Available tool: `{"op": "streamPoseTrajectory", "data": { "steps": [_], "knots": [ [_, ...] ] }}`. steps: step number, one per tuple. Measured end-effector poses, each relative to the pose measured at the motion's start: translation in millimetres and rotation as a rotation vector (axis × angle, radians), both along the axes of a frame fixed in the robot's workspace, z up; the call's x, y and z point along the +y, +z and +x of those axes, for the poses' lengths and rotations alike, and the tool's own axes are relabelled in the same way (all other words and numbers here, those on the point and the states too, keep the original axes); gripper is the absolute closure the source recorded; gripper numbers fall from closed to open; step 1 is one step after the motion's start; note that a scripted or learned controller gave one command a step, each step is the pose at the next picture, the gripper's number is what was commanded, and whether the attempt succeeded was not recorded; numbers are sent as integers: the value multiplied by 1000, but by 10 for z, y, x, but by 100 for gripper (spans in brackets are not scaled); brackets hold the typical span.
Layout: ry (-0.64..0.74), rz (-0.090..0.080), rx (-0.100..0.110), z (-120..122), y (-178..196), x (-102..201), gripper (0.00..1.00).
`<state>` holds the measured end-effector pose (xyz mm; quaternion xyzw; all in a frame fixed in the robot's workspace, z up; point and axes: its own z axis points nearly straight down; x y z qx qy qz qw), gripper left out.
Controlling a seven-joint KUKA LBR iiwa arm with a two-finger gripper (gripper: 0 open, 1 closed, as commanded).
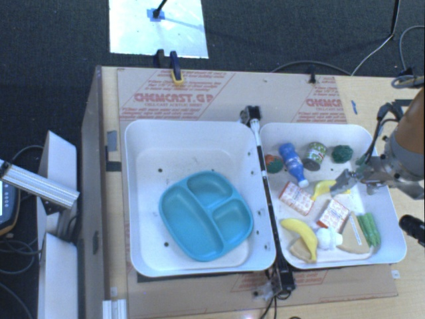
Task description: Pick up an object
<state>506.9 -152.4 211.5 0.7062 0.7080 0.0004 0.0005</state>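
Blue tray in left bin, gripper over right bin's toys

On the desk, the left bin holds a tray. The right bin holds a bottle, can and banana, with the gripper above its right side.

A brown board printed with red lettering covers the bench and carries two shallow white bins side by side; the left bin holds a blue three-compartment tray, while the right bin is the more crowded of the two. A black bar runs along the seam between the bins, and a blue-and-yellow clamp grips the board's far edge. Beyond the bench a pale square sheet lies on dark carpet, and white boxes stand at the left.
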Motion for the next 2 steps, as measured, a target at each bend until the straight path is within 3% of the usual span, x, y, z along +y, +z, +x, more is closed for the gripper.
{"op": "streamPoseTrajectory", "data": {
  "steps": [1, 2],
  "knots": [
    [0, 0, -1, 1086, -1274, 148, 0],
    [-1, 0, 1, 559, -1273, 168, 0]
  ]
}}
